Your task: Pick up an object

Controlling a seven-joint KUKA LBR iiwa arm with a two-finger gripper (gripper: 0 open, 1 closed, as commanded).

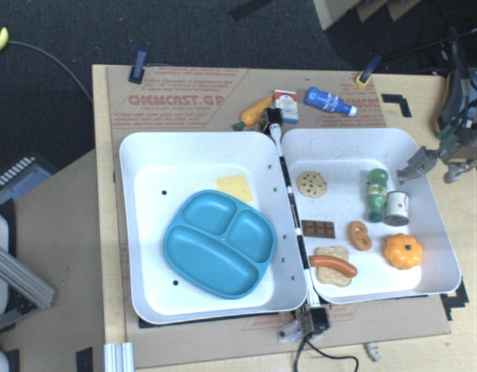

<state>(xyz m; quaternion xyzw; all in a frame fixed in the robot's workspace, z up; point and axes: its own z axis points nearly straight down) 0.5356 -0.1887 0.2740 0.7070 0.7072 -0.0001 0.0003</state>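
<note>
The right bin (pixel 424 281) holds several toy foods: a cookie (pixel 310 184), a green bottle (pixel 376 193), a small can (pixel 395 208), a pretzel (pixel 360 235), an orange pumpkin (pixel 402 252), a chocolate bar (pixel 317 229) and a hot dog on bread (pixel 333 266). My gripper (pixel 435 167) hangs over that bin's right rim, up and to the right of the can. It is open, with nothing between its fingers.
The left bin (pixel 145 169) carries a blue divided plate (pixel 219 242) and a yellow cheese slice (pixel 236 187). Behind the bins, on the board, lie a carrot (pixel 256 112), a small carton (pixel 285 105) and a blue bottle (pixel 330 101).
</note>
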